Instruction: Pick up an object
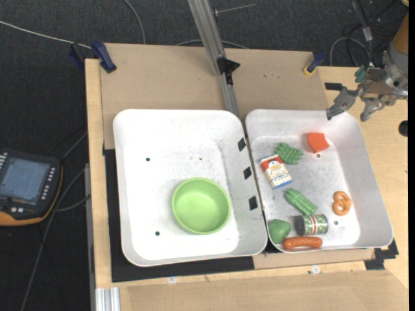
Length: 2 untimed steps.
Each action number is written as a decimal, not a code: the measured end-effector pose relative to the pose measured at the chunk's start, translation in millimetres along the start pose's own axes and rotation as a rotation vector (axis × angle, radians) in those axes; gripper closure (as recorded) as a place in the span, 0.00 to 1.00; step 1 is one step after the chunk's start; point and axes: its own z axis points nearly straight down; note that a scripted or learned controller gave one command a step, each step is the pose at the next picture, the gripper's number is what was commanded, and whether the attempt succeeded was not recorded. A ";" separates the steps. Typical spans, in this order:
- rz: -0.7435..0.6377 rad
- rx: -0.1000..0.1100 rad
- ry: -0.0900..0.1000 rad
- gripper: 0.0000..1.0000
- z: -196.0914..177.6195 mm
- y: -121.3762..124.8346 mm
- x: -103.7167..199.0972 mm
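Spread-fingered, hand hangs bare over the right bin's far rim, orange block just below-left.

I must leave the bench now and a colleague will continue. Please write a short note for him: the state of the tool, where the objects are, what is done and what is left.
Tool: open, holding nothing, hanging above the top right corner of the right bin.
Right bin holds: orange block, green leafy toy, small carton, green pickle-like toy, pretzel, can, green rounded piece, sausage.
Left bin holds a green bowl.
Done: nothing picked yet.
Left: choose an object, descend, grasp, lift. The orange block is nearest to the tool.
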 end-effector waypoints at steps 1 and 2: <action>0.000 0.002 0.000 0.00 61.5 4.3 2.4; 0.001 0.002 0.000 0.00 112.6 -1.4 -6.3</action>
